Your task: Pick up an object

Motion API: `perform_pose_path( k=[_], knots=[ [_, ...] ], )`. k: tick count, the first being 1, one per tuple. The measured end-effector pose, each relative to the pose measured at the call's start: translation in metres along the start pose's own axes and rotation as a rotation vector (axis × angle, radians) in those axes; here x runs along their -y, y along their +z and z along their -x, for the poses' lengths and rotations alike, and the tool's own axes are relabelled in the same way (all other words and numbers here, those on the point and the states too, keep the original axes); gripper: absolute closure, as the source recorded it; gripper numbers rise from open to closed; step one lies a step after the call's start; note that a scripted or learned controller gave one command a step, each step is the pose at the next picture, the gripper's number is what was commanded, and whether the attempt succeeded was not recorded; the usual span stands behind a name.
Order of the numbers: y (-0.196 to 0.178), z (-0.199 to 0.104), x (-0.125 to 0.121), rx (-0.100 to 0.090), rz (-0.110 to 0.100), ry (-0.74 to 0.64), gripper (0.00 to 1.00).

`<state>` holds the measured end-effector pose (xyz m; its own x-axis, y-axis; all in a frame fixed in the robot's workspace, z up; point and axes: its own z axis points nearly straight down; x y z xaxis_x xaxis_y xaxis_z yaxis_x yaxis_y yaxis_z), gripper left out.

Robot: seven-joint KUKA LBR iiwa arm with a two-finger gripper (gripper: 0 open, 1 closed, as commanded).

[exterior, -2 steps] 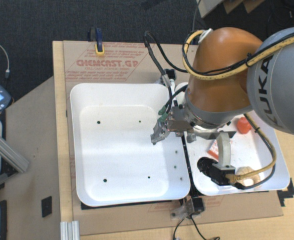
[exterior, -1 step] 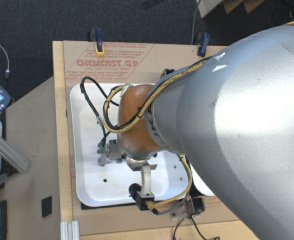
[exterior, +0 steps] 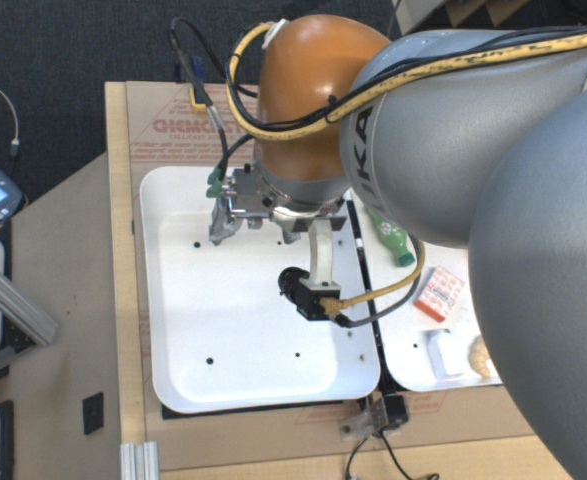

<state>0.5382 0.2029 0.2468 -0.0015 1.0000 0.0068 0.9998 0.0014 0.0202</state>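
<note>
My gripper [exterior: 253, 230] hangs over the upper middle of the left bin [exterior: 173, 298], under the orange band of the arm. Its two fingers point down and stand apart, open, with only white bin floor showing between them. In the right bin [exterior: 413, 363] lie a green object [exterior: 393, 238], a red and white packet [exterior: 441, 293], a small white box [exterior: 443, 353] and a tan object [exterior: 481, 358], all to the right of the gripper and apart from it. The arm hides most of the right bin.
The left bin's floor shows a few small dark dots [exterior: 210, 360]. A thin black divider [exterior: 365, 268] runs between the bins. Brown cardboard [exterior: 123, 268] surrounds the bins. The big grey arm covers the right side.
</note>
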Motion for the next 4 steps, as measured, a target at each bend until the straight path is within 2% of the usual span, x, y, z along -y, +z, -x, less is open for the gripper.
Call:
perform_pose_path(
  k=[1,2,3,4],
  knots=[
    [0.011,0.001,0.005,0.007,-0.021,0.002,0.00],
    [-0.185,0.003,0.045,-0.003,-0.002,-0.002,0.00],
    [-0.185,0.002,0.045,0.007,-0.018,-0.002,1.00],
    [-0.184,0.002,0.045,0.007,-0.020,-0.002,0.00]
  ],
)
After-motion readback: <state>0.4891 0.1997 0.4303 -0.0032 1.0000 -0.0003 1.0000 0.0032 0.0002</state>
